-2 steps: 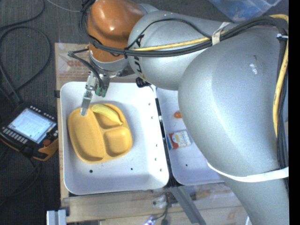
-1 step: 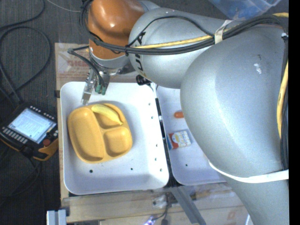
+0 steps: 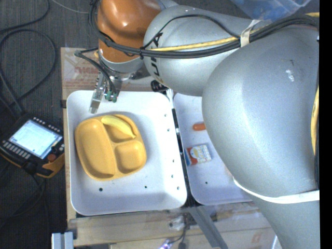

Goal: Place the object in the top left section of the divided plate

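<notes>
While the banana [image 3: 120, 126] already lies in the yellow plate's [image 3: 98, 167] upper section, the gripper [image 3: 95, 105] hovers beside it, grasp unclear — next, pull away.

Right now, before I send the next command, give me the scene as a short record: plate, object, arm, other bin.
plate: yellow divided plate in the left bin
object: banana lying in the plate's upper section, toward the right
gripper: gripper above the bin's top left corner, beyond the plate's rim, nothing seen in it
right bin: right bin holding a small carton and an orange piece
beside bench: teach pendant on the floor
</notes>
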You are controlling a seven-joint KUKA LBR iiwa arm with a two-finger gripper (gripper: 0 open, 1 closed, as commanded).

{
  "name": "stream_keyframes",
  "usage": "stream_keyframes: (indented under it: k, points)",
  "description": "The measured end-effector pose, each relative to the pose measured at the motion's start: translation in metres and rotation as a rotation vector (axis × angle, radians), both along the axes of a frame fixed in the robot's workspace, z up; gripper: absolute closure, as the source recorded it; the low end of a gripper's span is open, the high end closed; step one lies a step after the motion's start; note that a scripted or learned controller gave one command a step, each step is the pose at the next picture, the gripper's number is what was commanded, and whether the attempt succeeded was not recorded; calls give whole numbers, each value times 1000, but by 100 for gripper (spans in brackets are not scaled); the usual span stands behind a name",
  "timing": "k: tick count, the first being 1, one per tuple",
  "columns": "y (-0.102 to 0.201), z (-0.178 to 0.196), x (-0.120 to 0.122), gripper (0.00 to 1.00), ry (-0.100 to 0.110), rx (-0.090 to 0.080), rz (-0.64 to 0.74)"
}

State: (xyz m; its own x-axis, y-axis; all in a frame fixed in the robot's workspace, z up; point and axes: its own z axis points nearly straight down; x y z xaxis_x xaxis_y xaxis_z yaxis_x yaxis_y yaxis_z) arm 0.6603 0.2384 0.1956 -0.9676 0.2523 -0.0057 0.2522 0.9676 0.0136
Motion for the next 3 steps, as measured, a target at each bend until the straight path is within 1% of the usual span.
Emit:
stream_keyframes:
  k: [1, 2, 3]
  points:
    - [1, 11, 0, 100, -3, 4, 0]
    - [-5, -89, -28, 100, 6, -13, 211]
    - [-5, -90, -29, 0, 13, -14, 212]
